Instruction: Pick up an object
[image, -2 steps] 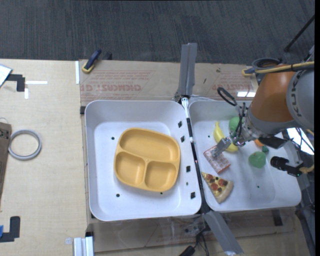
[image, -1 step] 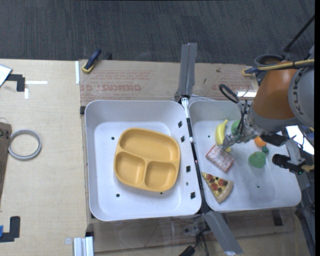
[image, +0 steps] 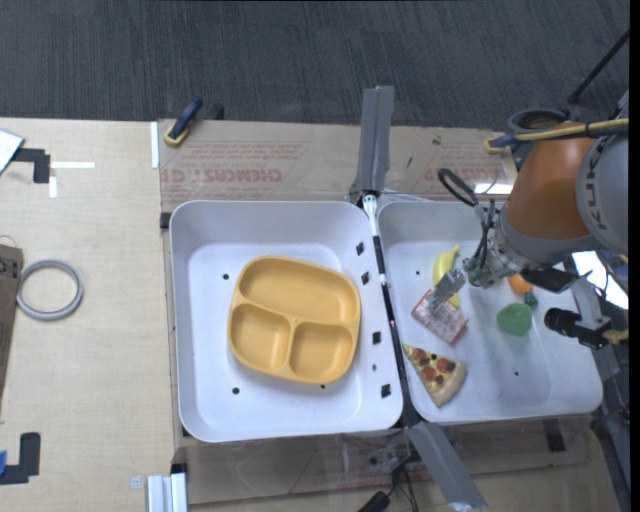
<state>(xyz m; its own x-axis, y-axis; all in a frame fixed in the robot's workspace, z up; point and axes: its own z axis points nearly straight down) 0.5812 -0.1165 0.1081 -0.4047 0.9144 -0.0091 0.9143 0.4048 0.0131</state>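
- Tool (image: 452, 284) reaches in from the right-hand bin's far right and hangs over the middle of that bin, its tip right at the upper end of a small packet (image: 440, 316); whether it is spread, pressed together or gripping cannot be told, since tip and packet blur into one.
- That packet, flat and crinkly with a reddish printed face, lies just below-left of the tip, its long axis slanting toward the bin's near left corner.
- A smooth yellow banana (image: 444, 264) sits touching or just behind the tip.
- A flat pizza slice (image: 436, 373) lies by the near left corner; a round green ball (image: 516, 319) lies right of the packet.
- A glossy yellow divided plate (image: 294, 320) fills the left bin (image: 190, 330).
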